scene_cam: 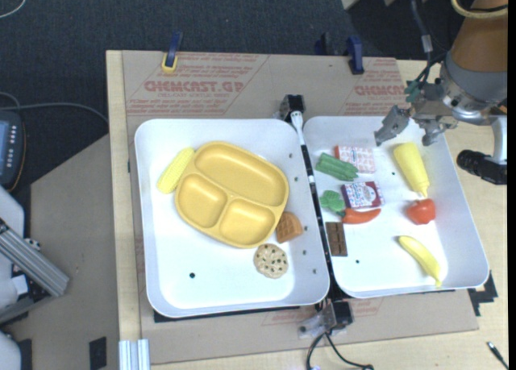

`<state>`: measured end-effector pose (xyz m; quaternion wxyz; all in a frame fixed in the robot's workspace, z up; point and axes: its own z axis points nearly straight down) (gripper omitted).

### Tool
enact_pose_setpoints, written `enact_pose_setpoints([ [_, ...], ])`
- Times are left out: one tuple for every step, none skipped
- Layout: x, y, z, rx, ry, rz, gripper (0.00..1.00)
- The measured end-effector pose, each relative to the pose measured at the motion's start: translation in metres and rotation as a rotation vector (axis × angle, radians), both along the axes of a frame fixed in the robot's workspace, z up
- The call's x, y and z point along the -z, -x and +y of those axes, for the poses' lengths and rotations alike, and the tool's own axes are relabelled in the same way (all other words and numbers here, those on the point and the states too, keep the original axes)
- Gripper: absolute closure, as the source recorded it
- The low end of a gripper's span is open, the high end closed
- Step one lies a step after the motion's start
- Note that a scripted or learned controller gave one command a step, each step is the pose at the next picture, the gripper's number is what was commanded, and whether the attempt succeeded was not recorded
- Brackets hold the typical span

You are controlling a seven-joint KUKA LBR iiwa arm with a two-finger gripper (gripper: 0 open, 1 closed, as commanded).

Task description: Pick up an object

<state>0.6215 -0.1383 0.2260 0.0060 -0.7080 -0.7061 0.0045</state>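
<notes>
My gripper hangs over the far part of the right bin, its two fingers spread apart with nothing between them. Just in front of it lies a yellow bottle. In the same bin lie a red tomato, a banana, a green vegetable, two white-and-red packets, a small green piece, a red chili and a brown chocolate bar.
The left bin holds a yellow divided plate, a corn cob, a cookie and a brown pastry. Two clamps grip the board's far edge.
</notes>
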Motion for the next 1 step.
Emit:
enact_pose_setpoints([
  [-0.0088, -0.0026, 0.0003, -0.003, 0.002, -0.015, 0.0],
])
